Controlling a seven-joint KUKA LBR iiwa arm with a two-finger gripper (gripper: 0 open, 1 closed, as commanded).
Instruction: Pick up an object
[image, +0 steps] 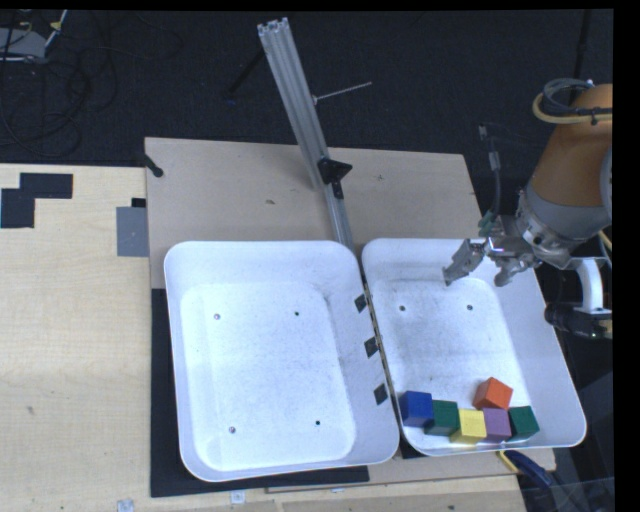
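Camera view shows the task barely begun, as far as I can judge: nothing has been lifted and every candidate object lies untouched. The gripper (482, 264) hangs above the far end of the right bin (440, 330), reaching in from the right, with its two fingers spread apart and nothing between them (one finger points toward the bin's middle, the other sits closer to the wrist).

The things to pick from are clustered at the near end of that same bin, well apart from the gripper. A blue cube (417, 406) sits at the left of the group, a dark green cube (443, 417) is just beside it, then a yellow cube (470, 424) and a purple cube (497, 423) pressed close in a row along the near wall. An orange cube (493, 393) rests tilted just behind the purple one, and a second green cube (523, 420) closes the row on the right, near the bin's corner.

The left bin (200, 300) plays no part so far.

What is left is nearly everything: carrying the gripper toward the near end, choosing one cube, coming down over it and closing. The tight packing against the wall looks like the hard part; the blue cube at the open end or the orange one behind the row seem the easiest to straddle.
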